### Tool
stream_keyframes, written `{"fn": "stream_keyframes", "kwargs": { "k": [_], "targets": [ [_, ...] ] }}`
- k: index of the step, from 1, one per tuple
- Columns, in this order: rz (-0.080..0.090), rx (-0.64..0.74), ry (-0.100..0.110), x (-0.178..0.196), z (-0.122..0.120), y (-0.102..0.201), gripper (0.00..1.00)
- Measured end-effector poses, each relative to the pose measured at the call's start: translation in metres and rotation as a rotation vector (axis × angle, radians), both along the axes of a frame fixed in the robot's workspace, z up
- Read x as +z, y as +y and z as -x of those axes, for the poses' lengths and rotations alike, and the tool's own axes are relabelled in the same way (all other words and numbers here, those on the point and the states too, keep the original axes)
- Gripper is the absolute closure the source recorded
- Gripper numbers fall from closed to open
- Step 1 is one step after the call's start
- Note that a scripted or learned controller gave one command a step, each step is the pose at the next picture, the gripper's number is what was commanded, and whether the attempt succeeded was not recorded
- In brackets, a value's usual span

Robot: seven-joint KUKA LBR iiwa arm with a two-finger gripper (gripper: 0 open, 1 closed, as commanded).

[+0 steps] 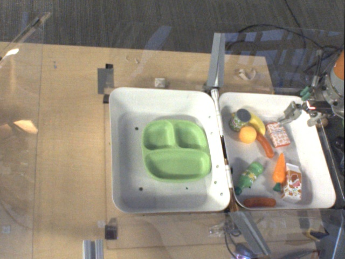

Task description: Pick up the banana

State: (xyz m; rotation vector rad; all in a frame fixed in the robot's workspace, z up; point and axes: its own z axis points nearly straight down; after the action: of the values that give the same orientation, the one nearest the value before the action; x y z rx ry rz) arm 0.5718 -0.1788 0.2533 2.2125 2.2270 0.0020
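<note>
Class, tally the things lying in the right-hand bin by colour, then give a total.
Yellow: 1, banana
Orange: 3, ball, carrot, stick
Green: 2, bottle, jar
Red: 3, sausage, cartons
Total: 9

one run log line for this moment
task: pick banana | gripper: above right bin, holding nothing | banana: in right bin by orange, ungrasped | status: pending

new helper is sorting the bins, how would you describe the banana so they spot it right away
Look in the right-hand bin, upper left corner. The banana is the yellow curved piece wedged between a dark-capped jar and an orange ball; nothing else there is yellow.
</note>
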Motion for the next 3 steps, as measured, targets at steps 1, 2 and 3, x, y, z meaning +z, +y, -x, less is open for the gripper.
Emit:
{"fn": "stream_keyframes", "kwargs": {
  "k": [1, 2, 3],
  "targets": [
    [0.000, -0.066, -0.005, -0.117, -0.047, 0.033, 0.00],
    [0.009, 0.110, -0.022, -0.154, -0.078, 0.021, 0.00],
    [0.014, 0.115, -0.033, -0.140, -0.081, 0.021, 1.00]
  ]
}}
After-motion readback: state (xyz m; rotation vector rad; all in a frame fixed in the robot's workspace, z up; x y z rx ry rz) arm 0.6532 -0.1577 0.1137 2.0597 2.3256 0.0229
